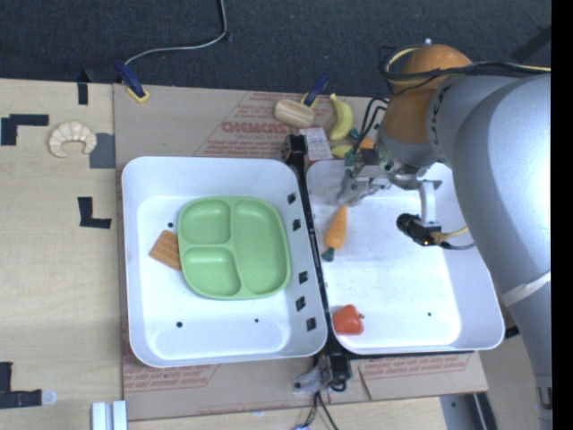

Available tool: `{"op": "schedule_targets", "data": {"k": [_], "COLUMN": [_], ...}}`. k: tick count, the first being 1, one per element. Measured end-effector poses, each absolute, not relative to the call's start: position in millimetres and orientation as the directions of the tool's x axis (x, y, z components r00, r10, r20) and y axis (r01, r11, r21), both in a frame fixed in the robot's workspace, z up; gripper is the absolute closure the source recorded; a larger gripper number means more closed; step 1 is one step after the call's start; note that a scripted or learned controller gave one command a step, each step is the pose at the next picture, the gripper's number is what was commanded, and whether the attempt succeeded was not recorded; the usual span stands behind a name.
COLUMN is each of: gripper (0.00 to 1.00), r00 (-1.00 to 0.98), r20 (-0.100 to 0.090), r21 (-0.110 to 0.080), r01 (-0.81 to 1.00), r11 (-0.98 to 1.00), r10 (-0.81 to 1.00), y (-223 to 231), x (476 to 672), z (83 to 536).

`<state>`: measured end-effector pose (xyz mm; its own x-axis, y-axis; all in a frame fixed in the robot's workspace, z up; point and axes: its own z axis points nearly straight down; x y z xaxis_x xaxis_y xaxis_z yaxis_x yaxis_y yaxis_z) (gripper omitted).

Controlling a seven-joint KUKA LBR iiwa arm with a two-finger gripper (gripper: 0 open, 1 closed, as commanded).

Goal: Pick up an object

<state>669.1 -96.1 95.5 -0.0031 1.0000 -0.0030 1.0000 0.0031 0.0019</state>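
Camera view showed the hand (351, 189) above the carrot (335, 229) in the right bin (466, 325); its state I cannot tell. The carrot looked light, stiff, smooth; grip mid-body.

Red "CHEMCAST" lettering, printed slantwise, on brown cardboard sheet (235, 131) behind bins; other red print there illegible.

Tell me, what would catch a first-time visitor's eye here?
Probably the big grey arm with its orange band, reaching in from the right over the right bin. Its gripper hangs just above a carrot lying in that bin, with a red tomato-like piece near the front edge. In the left bin a green divided plate stands out.
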Motion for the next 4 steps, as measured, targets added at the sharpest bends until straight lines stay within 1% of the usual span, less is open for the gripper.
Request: {"op": "schedule_targets", "data": {"k": [1, 2, 3, 4], "gripper": [0.00, 0.00, 0.00, 0.00], "r00": [-0.003, -0.002, -0.001, -0.002], "r20": [-0.003, -0.002, -0.003, -0.002], "r21": [0.001, 0.002, 0.003, 0.002], "r01": [1.000, 1.000, 1.000, 1.000], "r11": [0.003, 0.002, 0.001, 0.002], "r10": [1.000, 1.000, 1.000, 1.000], "y": [-96.1, -97.2, -95.1, -96.4], "x": [668.9, 657.2, 651.9, 651.9], "z": [95.2, 85.7, 85.8, 85.8]}}
